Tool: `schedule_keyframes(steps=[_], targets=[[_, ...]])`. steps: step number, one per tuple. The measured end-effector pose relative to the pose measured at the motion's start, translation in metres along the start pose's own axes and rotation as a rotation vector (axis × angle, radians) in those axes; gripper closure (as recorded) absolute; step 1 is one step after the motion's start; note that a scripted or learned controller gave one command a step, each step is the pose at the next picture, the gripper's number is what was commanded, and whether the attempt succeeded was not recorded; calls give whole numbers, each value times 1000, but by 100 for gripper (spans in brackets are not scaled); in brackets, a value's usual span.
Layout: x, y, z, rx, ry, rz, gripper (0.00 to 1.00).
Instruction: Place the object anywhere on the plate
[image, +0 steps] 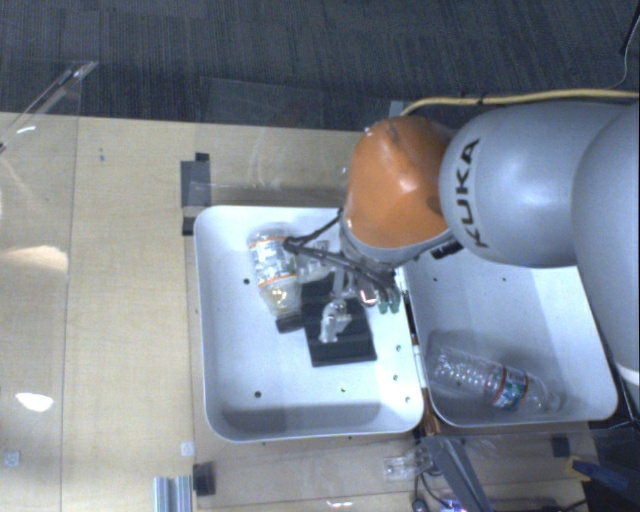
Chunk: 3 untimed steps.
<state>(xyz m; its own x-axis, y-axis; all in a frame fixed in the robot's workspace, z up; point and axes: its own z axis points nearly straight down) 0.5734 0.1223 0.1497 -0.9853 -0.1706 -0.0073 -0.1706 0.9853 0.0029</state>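
A clear plastic bottle (487, 381) with a dark label band near its cap lies on its side in the right bin (590, 330), close to that bin's front edge and apart from the arm. The gripper (338, 322) hangs low over the left bin (225, 330), near its middle, above a flat black block (340, 345). Whether its fingers are spread or closed cannot be told from above. A crumpled clear wrapper (272, 268) with amber glints lies toward the left bin's back edge, touching the black parts.
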Motion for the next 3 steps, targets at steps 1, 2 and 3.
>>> schedule_keyframes(steps=[1,2,3], targets=[[-57,-11,38,-1,-1,-217,0],[-97,-13,50,0,-6,-395,0],[-78,5,55,6,-19,-569,0]])
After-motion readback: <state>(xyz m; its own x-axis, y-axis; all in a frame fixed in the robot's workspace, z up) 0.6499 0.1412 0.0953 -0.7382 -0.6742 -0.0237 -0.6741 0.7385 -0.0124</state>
